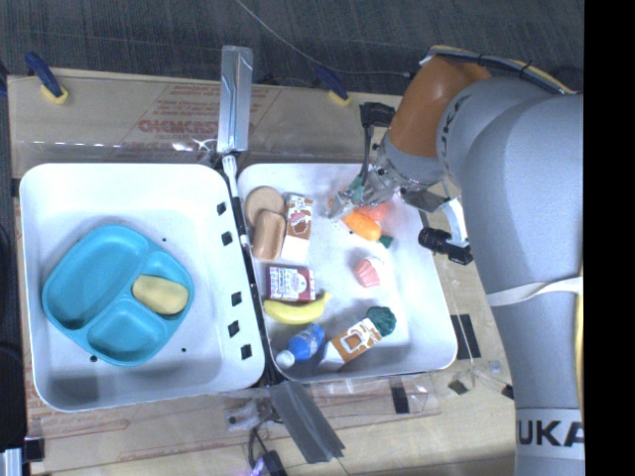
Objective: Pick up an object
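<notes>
The right bin (427, 310) holds several toy groceries. My gripper (349, 203) reaches down into its far part, just left of and above an orange carrot (363, 225) with a green top. Whether it touches the carrot cannot be made out. To its left are a small printed box (299, 216) and a tan bread roll (266, 222). Nearer the front lie a pink piece (368, 271), a dark red carton (290, 283), a yellow banana (295, 311), a blue bottle (303, 345), an orange juice carton (357, 340) and a green broccoli (382, 319).
The left bin (60, 385) carries a blue divided plate (99, 296) with a yellow lump (161, 294) in one compartment. A metal bar (235, 97) rises where the bins meet. My grey arm (516, 186) covers the bench's right side.
</notes>
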Tool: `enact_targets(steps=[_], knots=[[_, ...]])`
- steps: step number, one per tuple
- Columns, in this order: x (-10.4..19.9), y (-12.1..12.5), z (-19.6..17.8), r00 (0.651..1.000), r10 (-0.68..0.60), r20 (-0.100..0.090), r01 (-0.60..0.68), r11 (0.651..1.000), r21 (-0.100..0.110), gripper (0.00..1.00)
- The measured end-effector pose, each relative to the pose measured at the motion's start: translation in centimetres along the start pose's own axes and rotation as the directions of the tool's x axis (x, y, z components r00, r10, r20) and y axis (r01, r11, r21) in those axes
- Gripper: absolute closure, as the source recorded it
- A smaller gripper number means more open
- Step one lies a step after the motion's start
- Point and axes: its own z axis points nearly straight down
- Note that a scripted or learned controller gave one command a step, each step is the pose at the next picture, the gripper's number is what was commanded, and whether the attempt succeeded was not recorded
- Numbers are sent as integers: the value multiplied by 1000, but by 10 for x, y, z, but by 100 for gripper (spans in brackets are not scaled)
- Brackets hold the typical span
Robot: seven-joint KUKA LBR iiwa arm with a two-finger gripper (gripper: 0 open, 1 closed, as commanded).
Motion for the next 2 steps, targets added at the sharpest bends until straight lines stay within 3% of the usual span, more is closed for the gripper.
enact_targets(steps=[1,2], knots=[[1,2,-11,1000,-8,1,8,1000,-1,100],[87,36,-91,999,-43,1,43,999,-7,100]])
